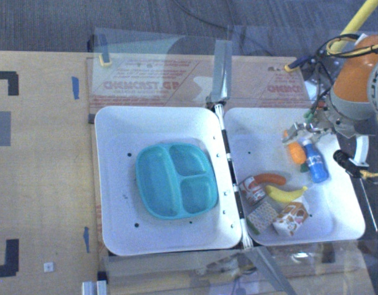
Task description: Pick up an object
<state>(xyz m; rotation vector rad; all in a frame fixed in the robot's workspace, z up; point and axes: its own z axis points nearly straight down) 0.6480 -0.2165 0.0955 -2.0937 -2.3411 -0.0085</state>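
Note:
My gripper (pixel 304 132) hangs over the back right of the right bin (pixel 345 229), below the orange-banded wrist. It looks open, with nothing between its fingers. Just in front of it lie a small orange object (pixel 297 153) and a blue bottle (pixel 315 165). Nearer the front of this bin are a red sausage (pixel 270 179), a small can (pixel 254 190), a yellow banana (pixel 286 193), a grey textured block (pixel 261 216) and a white and orange carton (pixel 291 219).
The left bin (pixel 115 134) holds a teal divided plate (pixel 176 180). A ridge (pixel 230 177) separates the two bins. Cables and a yellow rod (pixel 361 14) run behind the arm at the upper right. A clear panel (pixel 158 63) stands behind the bins.

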